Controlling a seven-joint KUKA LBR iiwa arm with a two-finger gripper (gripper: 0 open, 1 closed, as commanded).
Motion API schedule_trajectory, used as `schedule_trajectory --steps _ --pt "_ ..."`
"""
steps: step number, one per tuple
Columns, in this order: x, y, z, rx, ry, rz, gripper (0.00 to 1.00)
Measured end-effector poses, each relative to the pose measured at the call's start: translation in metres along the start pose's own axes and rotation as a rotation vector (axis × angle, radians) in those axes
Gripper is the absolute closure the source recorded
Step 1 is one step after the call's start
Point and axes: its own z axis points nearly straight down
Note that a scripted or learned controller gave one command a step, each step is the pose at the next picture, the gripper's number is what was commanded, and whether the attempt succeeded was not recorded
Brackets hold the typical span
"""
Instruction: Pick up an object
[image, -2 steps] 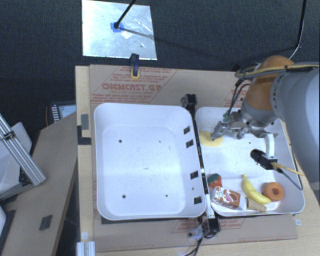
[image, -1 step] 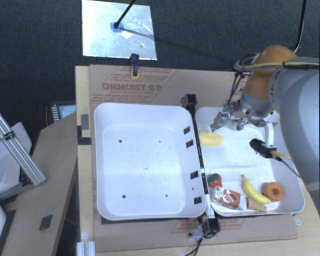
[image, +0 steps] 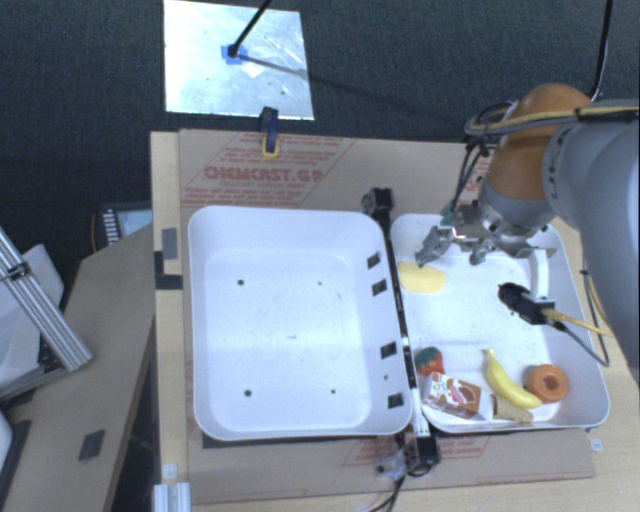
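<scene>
Yellow banana (image: 503, 380), perhaps plastic, curved.

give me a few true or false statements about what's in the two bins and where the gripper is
1. The banana lies in the right bin. True.
2. The gripper hangs over the left bin. False: it is over the far part of the right bin, just above the pale yellow piece.
3. The orange ring sits beside the banana, near the right bin's near right corner. True.
4. The gripper holds the banana. False: the banana lies on the bin floor, well apart from the gripper.
5. The small printed packet lies in the left bin. False: it is in the right bin, next to the banana.
</scene>
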Motion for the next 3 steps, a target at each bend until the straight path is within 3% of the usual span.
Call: schedule_trajectory --steps 1,2,3 --pt "0.114 0.031 -0.140 -0.015 0.005 -0.009 0.00" --pt "0.130 0.030 -0.108 0.004 0.000 0.001 0.00" --pt "0.190 0.005 -0.045 0.009 0.001 -0.001 0.00"
